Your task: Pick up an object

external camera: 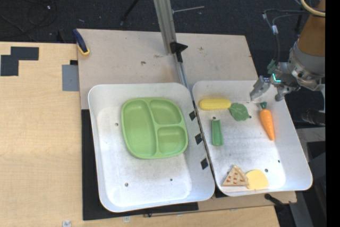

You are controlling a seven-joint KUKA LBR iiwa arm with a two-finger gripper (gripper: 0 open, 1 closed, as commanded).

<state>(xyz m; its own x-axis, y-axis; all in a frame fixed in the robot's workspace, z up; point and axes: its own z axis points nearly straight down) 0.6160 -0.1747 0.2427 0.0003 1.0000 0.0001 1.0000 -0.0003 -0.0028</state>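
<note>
Pincer poised over right bin, nothing grasped yet.

Pincer spread wide, nothing between its fingers, at the right bin's 1 o'clock corner. Toy carrot lies just toward 6 o'clock. Advice: descend straddling the carrot's narrow width, centred mid-body, then close.

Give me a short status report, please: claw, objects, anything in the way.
Claw open, holding nothing, above the right bin's far edge. Carrot lies just below it, untouched. Leaf beside the carrot, apart; nothing on the carrot.
</note>
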